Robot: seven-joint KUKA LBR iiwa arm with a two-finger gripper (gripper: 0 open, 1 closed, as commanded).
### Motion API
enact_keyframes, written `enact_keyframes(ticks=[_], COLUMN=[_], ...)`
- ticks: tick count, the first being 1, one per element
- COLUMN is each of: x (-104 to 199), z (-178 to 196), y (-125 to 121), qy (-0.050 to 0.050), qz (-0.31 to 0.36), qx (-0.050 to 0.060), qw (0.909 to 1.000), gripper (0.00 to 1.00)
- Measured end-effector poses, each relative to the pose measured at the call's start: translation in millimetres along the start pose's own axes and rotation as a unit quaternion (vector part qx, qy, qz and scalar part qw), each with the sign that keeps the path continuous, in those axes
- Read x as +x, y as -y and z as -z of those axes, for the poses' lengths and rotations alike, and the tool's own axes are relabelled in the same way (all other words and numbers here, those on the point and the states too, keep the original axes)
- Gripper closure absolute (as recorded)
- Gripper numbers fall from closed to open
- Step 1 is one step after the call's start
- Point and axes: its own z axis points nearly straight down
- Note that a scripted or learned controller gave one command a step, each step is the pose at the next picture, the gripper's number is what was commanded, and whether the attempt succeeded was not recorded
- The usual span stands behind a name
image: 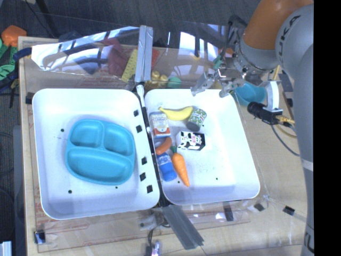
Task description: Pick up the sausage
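1. Gripper point(212, 85): the grey two-finger gripper hangs over the far rim of the right-hand shallow white bin point(242, 143), at about 12 o'clock of that bin. Its fingers are spread apart with nothing between them.
2. Target: the small reddish-brown sausage point(163, 145) lies in the right-hand bin against its 9 o'clock wall, tilted at a slant. It is well apart from the gripper.
3. Neighbours: a white carton with a red label point(160, 124) sits just beside the sausage at its 12 o'clock. A blue bottle-like item point(167, 169) and an orange carrot point(180, 168) lie just beside it at 5 o'clock. A yellow banana point(176, 112) and a black-and-white patterned box point(191, 141) lie toward 1 and 3 o'clock.
4. Handling, as judged: the sausage is probably a light toy, smooth and rounded, so it may roll or slip out of a shallow pinch.
5. Grasp point: take it at mid-length, fingers across the short axis. Clearance against the bin wall and carton looks tight.
6. The left-hand white bin point(48, 159) holds a blue divided plastic tray point(100, 151).
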Motion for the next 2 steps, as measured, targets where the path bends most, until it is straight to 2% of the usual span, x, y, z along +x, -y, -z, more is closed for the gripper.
enact_keyframes(ticks=[1,2], x=[35.8,36.3], z=[-107.2,-97.7], y=[-24.9,-25.3], qy=[0.0,0.0], qz=[0.102,0.104], qx=[0.0,0.0], qw=[0.9948,0.9946], gripper=[0.0,1.0])
